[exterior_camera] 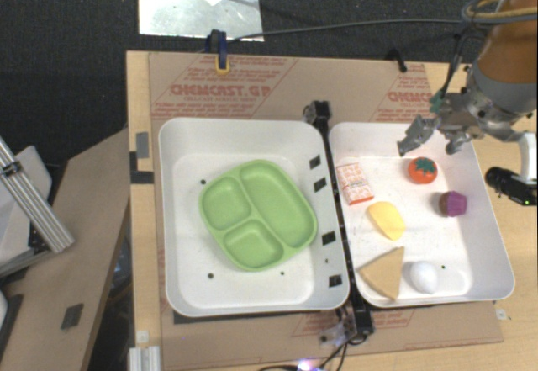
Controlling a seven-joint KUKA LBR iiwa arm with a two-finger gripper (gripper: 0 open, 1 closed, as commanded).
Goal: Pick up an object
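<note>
Grey arm with an orange band reaches in from 3 o'clock, its 2-finger gripper (435,140) spread and holding nothing above the right white bin (486,218). Round red tomato toy (423,170) lies just at its 6 o'clock, apart from the fingers. Arm's upper part is cut off.

Divided plate (256,214) in left bin (181,193)

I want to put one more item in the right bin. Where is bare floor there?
In the right bin, free floor lies at the far left corner above the red-and-white packet, and along the right wall below the purple object. The near left is crowded: yellow piece, tan wedge, white egg.
</note>
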